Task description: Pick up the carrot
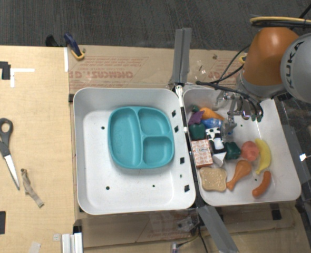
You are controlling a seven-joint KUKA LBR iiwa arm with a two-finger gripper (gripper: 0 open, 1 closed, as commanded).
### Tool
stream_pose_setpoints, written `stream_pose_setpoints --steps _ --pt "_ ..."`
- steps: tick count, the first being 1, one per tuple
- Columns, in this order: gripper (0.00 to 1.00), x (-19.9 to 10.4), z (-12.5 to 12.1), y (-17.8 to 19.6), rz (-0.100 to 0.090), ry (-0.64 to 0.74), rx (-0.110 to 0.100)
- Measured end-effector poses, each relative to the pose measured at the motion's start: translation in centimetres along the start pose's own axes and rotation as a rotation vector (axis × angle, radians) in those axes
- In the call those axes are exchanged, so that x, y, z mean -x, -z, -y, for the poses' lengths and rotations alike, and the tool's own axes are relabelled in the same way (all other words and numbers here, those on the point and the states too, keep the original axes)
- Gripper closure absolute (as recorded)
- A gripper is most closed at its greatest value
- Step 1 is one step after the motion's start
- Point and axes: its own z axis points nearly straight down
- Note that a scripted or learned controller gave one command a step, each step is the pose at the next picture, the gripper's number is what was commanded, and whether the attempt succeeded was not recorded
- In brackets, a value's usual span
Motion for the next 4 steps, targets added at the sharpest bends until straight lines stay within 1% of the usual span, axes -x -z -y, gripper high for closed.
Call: stream_pose_setpoints --steps 1,2,3,4 --pt "0.00 -1.97 0.48 -0.18 -0.001 -0.018 0.009" --pt "0.00 -1.20 0.08 -0.15 -0.004 -0.021 -0.001" --pt "0.00 -2.08 0.26 0.12 0.003 -0.088 -0.005" --pt "0.00 -1.90 0.38 -0.04 -0.002 -0.108 -0.005"
